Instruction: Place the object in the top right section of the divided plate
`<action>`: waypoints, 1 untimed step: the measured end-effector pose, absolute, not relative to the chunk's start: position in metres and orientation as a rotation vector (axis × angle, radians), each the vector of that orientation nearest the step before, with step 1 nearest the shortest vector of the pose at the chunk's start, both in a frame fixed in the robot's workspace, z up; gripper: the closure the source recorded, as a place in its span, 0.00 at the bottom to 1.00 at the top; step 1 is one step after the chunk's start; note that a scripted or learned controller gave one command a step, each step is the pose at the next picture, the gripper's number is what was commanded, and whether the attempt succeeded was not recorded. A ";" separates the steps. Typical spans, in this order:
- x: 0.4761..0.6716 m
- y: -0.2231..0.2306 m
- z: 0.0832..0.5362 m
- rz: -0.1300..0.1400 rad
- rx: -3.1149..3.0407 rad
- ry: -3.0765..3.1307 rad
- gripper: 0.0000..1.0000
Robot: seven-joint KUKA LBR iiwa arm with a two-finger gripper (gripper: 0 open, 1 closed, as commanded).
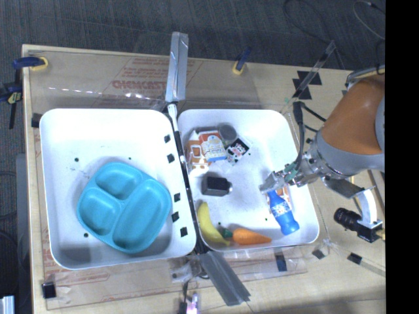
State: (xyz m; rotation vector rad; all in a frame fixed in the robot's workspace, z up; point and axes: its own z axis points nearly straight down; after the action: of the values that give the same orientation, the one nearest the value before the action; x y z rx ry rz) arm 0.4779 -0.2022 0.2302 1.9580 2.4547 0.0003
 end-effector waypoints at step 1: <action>0.477 -0.119 0.220 -0.003 2.063 2.374 1.00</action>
State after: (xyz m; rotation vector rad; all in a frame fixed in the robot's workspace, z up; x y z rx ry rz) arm 0.4769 -0.1193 0.2197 2.0628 2.3738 -0.0026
